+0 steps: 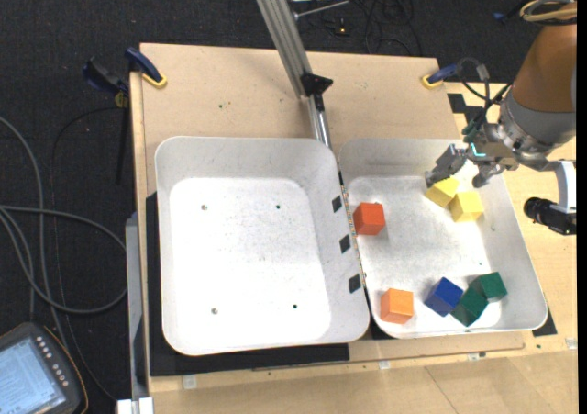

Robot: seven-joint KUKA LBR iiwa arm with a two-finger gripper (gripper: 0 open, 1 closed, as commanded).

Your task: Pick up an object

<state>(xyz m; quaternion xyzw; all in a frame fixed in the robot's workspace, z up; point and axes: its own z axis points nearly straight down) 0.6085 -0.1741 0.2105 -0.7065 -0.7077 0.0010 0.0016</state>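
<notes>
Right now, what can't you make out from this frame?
- Gripper: whether it grips the upper yellow block; too small, parts overlap in the camera view.
- Rear dark green block: partly hidden behind the green block.
- Arm: cut off by the right edge.

A rounded orange band (550, 68) is seen on the arm (543, 100), with a grey section beneath it toward the wrist. Black cables (477, 77) are looped beside the wrist. The gripper (466, 164) is built of grey metal parts, and a small turquoise spot is visible on it
</notes>
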